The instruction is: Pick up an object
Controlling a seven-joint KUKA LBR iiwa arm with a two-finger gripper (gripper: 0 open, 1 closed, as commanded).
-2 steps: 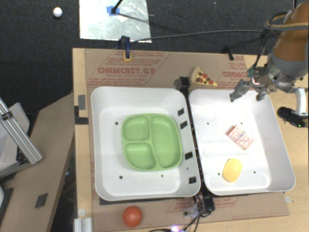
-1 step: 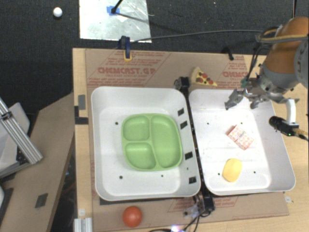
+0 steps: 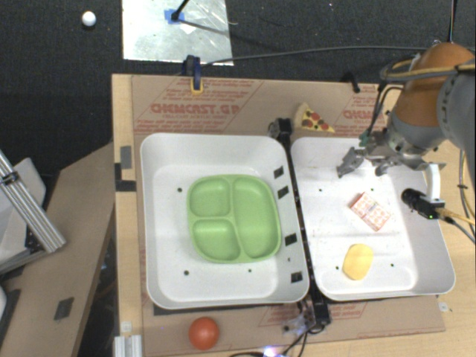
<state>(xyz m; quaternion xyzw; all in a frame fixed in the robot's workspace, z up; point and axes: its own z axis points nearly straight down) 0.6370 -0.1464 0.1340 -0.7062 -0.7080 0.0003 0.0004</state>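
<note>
In the right bin (image 3: 327,288) lie a small pink-and-white patterned packet (image 3: 370,211) and, nearer the front, a yellow lemon-shaped object (image 3: 358,262). My gripper (image 3: 364,164) hovers over the back of that bin, above and slightly left of the packet, with its two grey fingers (image 3: 348,165) spread apart and nothing between them. The left bin (image 3: 163,199) holds a green divided plate (image 3: 233,217).
A pizza-slice toy (image 3: 312,119) lies on the cardboard behind the right bin. A red ball (image 3: 203,332) rests on the board in front of the left bin. A blue clamp (image 3: 193,73) sits at the board's back edge.
</note>
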